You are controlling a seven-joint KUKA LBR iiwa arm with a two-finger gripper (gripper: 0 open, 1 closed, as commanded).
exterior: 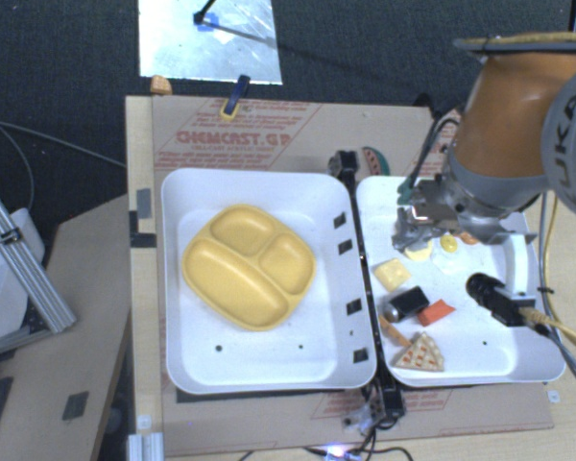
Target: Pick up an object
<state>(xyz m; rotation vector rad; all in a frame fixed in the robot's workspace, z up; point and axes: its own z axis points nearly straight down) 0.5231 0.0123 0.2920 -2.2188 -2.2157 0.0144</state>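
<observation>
A: Whereabouts of the hand [413, 227]?
B: Low over the back left part of the right bin [490, 358], at the end of the grey and orange arm [518, 113] reaching in from the right.
A: Open or closed? Holding anything?
B: Cannot tell how far open from this slant, nor whether closed on anything.
A: And the things to pick?
B: All in the right bin. Just in front of the hand, a small pale yellow piece [418, 253], with a second small yellow piece [448, 245] near it on the right. Further forward, close to the left wall, a pale yellow wedge [392, 275]. Then a black block [410, 301], with an orange piece [438, 311] just beside it on the right. At the front, a pizza slice [420, 353] lying flat, and a thin brown stick [396, 332] just beside it.
A: Left bin [187, 353]?
B: 1 yellow plate [248, 267] with 3 compartments, lying flat about the middle.
A: Under the 2 bins?
B: A brown cardboard sheet [240, 137] with red print, lying on the bench [86, 257].
</observation>
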